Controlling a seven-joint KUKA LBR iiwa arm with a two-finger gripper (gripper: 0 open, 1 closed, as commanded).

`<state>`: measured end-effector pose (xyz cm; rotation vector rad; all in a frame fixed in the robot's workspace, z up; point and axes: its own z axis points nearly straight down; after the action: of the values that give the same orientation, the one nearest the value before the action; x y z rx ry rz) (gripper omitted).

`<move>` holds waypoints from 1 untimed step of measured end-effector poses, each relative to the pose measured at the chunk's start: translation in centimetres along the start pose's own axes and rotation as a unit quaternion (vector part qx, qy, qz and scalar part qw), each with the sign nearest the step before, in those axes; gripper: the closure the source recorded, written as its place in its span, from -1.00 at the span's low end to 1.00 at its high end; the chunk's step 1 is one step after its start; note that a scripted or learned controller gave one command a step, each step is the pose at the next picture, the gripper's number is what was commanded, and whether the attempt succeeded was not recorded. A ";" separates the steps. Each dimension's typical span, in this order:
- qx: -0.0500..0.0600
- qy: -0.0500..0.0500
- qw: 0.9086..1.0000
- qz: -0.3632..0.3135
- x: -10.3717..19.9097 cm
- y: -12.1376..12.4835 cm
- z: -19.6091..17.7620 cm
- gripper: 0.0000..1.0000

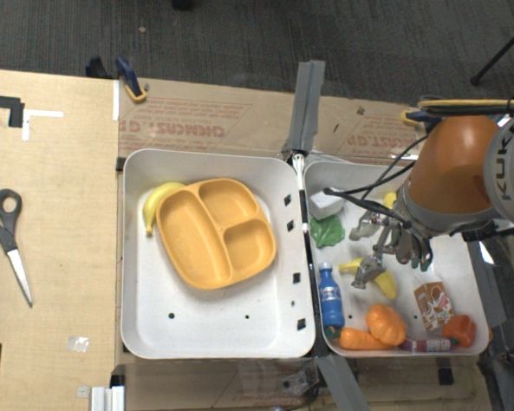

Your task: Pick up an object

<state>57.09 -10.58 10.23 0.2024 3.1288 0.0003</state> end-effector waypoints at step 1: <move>0.000 0.003 1.000 -0.025 2.5 0.5 1.1 -1.00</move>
<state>54.70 -9.82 9.13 0.1231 3.1390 0.0000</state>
